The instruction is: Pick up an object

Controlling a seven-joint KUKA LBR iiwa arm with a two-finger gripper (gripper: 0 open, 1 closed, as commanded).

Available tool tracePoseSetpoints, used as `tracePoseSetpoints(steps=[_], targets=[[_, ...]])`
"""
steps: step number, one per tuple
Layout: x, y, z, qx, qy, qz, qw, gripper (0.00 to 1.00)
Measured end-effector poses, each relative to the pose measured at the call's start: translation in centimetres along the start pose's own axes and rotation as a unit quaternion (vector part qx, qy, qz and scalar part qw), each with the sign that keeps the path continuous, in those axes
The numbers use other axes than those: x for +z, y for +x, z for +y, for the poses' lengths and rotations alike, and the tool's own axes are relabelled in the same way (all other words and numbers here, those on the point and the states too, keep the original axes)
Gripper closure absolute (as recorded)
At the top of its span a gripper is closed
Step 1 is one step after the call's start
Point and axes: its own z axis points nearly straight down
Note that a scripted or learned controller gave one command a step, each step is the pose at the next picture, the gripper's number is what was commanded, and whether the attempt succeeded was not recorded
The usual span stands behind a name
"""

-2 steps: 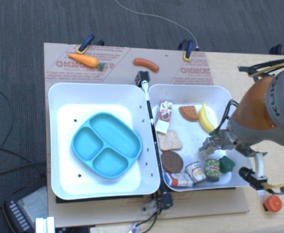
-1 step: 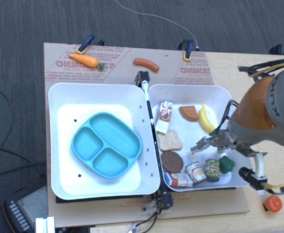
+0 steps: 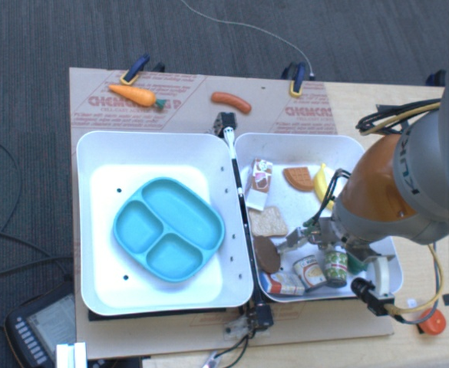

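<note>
Arm (image 3: pixel 397 186): reaching over right bin (image 3: pixel 354 146)
Tool (image 3: pixel 321 240): hovering amid food items; opening cannot tell
Can (image 3: pixel 335 268): lying just below tool

Red printed lettering on cardboard sheet (image 3: pixel 193 90) behind bins: same brand word twice, once at left near toy carrot (image 3: pixel 134 95), once at right near yellow clamp (image 3: pixel 298 81). Print appears upside down from this view, partly covered; letters resemble "CHEMICAL" but not surely legible. Small carton (image 3: pixel 262 177) in right bin (image 3: pixel 352 146) and cans (image 3: pixel 324 268) carry labels, print too small to read.
</note>
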Motion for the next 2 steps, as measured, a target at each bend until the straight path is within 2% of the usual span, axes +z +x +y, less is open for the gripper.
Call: tracePoseSetpoints(steps=[1, 2], targets=[[-1.03, 0.02, 0.09, 0.0, 0.0, 0.001, 1.0, 1.0], [-1.02, 0.03, 0.07, 0.0, 0.0, 0.001, 1.0, 0.0]])
